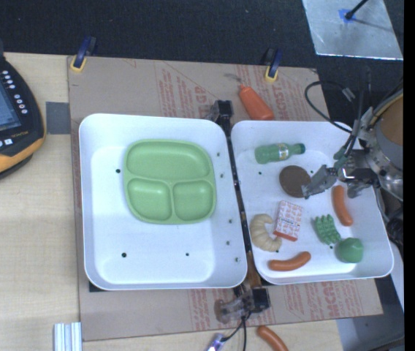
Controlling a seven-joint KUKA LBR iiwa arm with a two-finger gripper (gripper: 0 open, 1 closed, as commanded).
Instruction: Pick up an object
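My gripper (335, 183) hangs over the right side of the right bin (383, 269), open, with nothing between its fingers. One finger (314, 186) lies next to a brown round disc (292, 180). Just below the gripper lies a small orange sausage (342, 206). Also in this bin are a green bottle (279, 152), a red-and-white box (289, 220), a croissant (264, 232), a longer sausage (289, 262), a green leafy piece (326, 229) and a green round piece (349, 250).
The left bin (105, 269) holds a green divided plate (169, 180). An orange carrot (255, 102) lies on the cardboard behind the bins, and another orange item (273, 336) lies in front. A teach pendant (3, 119) sits far left.
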